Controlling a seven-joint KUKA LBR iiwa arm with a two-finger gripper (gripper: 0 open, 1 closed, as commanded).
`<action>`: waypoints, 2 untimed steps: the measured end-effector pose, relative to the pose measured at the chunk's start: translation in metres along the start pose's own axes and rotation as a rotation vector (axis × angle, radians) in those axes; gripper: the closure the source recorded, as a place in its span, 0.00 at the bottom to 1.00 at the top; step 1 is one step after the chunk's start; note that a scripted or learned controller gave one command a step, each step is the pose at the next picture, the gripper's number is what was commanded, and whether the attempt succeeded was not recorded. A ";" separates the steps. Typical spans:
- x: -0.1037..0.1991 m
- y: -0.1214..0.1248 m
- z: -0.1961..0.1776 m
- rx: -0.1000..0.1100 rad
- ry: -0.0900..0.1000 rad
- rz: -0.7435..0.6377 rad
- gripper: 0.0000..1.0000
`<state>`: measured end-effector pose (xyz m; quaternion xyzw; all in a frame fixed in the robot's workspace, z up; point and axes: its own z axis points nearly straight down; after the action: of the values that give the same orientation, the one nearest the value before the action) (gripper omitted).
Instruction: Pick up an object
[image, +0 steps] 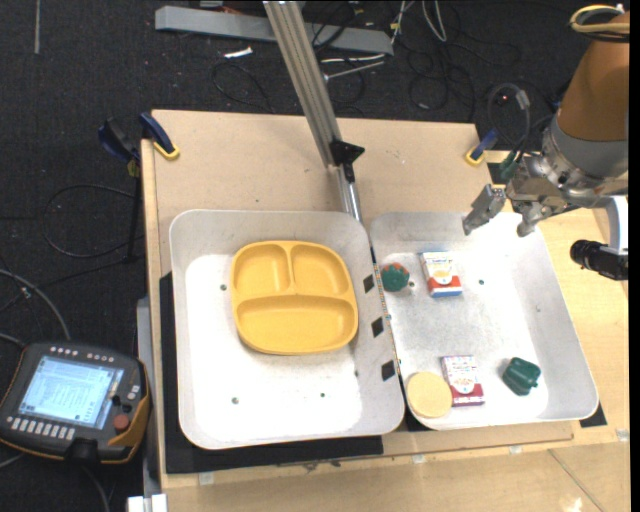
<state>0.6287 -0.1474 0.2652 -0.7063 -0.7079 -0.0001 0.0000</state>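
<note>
On the counter (420, 150), the left bin (200, 400) carries a yellow divided tray (294, 297), and the right bin (520, 300) holds two small cartons (441, 273) (462, 380), a tan disc (430, 394), a green pepper (521, 375) and a little red-and-green piece (396, 277). The gripper (502, 214) hangs over the right bin's far edge, its jaws spread apart and clamped on nothing, well apart from every object.

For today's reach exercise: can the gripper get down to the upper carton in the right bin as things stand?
Probably yes. The gripper hangs open above the right bin's far edge, the upper carton lies flat with bare floor around it, and the small green toy sits clear beside it.
</note>
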 end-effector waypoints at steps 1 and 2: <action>0.000 0.000 0.000 0.000 0.000 0.000 0.00; -0.001 0.007 0.046 0.003 -0.001 0.001 0.00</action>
<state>0.6354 -0.1482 0.2193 -0.7066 -0.7076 0.0014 0.0010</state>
